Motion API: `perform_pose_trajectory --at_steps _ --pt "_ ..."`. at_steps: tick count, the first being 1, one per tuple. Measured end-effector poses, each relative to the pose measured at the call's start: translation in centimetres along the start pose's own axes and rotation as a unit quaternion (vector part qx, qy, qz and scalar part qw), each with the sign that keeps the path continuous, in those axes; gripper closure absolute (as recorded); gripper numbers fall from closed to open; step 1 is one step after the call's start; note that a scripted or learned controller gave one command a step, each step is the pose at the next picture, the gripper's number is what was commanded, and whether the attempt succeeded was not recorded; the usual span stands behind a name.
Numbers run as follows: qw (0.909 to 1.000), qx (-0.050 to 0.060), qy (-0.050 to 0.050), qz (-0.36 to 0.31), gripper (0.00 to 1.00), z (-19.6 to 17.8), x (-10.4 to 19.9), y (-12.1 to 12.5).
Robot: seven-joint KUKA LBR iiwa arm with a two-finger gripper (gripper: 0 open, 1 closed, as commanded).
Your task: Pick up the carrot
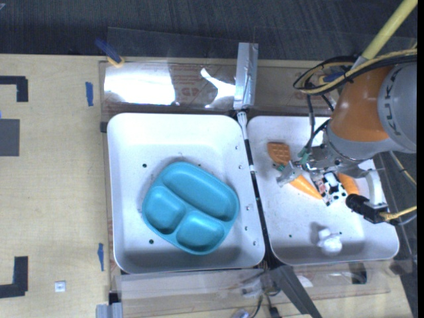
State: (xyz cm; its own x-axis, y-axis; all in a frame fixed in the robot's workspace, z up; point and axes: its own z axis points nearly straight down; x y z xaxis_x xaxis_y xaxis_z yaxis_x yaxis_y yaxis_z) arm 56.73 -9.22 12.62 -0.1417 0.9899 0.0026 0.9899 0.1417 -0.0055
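Gripper (291, 172) low over tapered orange carrot (303, 185) in right white bin (371, 247), near its upper edge. Finger state: cannot tell. Carrot apparently not yet lifted; grasp and lift remain.

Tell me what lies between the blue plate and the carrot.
In the camera view, between the blue divided plate and the carrot run the two bins' adjoining rims, then bare white floor of the right bin.
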Motion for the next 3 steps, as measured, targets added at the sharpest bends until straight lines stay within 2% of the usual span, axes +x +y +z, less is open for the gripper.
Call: perform_pose_trajectory --at_steps 1,2,3 --pt "0.9995 -0.005 -0.001 -0.032 0.0 3.9 -1.2 1.1" --pt "0.9994 -0.008 -0.003 -0.032 1.0 2.7 -1.3 1.3" --pt "0.9961 -0.007 -0.002 -0.088 1.0 -6.3 3.4 10.6"
